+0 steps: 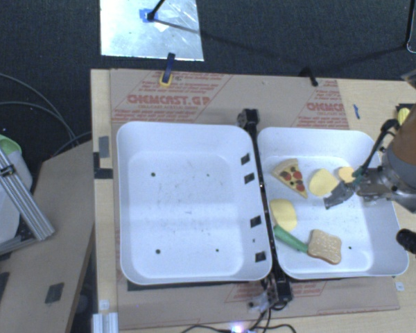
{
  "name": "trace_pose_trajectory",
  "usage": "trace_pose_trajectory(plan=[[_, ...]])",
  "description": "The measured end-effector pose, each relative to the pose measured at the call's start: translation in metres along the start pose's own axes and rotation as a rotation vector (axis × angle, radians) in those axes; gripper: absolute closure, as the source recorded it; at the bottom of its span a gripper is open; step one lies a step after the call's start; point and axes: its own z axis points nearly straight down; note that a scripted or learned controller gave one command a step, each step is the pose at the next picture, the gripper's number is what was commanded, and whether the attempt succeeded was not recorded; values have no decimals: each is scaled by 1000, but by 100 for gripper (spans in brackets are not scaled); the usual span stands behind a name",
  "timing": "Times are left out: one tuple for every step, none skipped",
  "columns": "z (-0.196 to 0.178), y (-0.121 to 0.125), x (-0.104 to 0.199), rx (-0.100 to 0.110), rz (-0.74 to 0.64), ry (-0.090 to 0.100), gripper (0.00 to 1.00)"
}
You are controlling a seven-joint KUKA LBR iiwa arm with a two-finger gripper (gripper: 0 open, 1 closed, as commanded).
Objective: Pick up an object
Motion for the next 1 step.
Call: trace_pose_trajectory(plan=[[123, 45, 21, 1, -4, 1, 0]])
